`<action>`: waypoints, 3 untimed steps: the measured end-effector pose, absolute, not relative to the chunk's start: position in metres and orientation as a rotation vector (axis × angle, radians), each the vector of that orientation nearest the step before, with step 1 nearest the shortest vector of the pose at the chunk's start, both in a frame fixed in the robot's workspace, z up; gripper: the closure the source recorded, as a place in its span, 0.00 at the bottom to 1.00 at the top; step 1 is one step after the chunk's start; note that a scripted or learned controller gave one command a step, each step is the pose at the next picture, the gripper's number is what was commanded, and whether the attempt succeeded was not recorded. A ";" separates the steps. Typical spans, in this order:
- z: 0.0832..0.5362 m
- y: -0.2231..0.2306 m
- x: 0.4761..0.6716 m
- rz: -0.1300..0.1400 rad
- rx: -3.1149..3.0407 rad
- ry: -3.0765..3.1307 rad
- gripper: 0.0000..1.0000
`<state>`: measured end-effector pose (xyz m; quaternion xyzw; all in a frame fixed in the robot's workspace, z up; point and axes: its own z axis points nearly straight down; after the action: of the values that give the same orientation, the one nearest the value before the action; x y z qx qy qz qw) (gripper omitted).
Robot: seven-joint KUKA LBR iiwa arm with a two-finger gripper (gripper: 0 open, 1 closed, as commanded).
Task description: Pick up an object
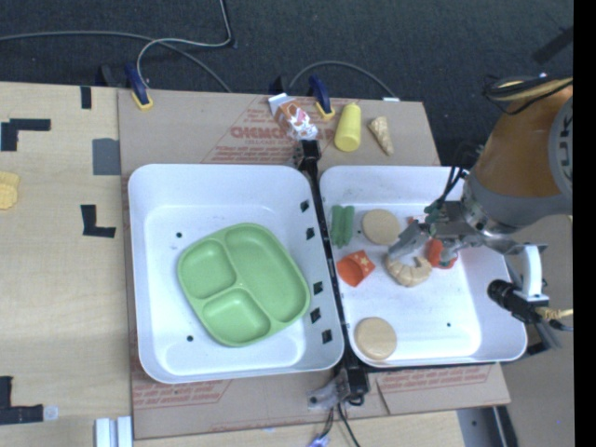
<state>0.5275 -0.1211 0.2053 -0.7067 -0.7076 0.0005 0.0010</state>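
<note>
The right-hand shallow white plastic bin serves as the landmark for everything here. Inside it, a little right of its middle, the tool hangs low at the end of the grey arm with its orange band. Its grey metal fingers point down and to the left, just over a pale tan, lumpy pastry-shaped toy, with a small red piece close against the tool's right side. Whether the fingers are spread or closed, and whether they touch the pastry, cannot be told from this slant; nothing is clearly seen between them.

The pastry toy looks like the likeliest target. It is probably light, hollow plastic or foam, stiff enough not to crush but with a bumpy, rounded surface that could roll or squirt out of a narrow pinch. A hold across its shorter width, centred on the bulk, seems the safest, with the fingers straddling it rather than landing on top.

Other choices lie in the same bin: a red wedge-shaped toy left of the pastry, a round tan disc towards the bin's far side, a dark green pod-like piece near its left wall, and a second round tan bun near its front wall. The flat discs would be harder to grip from above.

Left of the landmark bin, the neighbouring white bin holds a light green divided plastic tray.
</note>
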 end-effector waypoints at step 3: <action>0.086 -0.095 0.580 -0.001 -2.222 -2.224 0.00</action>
<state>0.5795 -0.0952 0.0863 -0.7069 -0.7073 -0.0003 -0.0012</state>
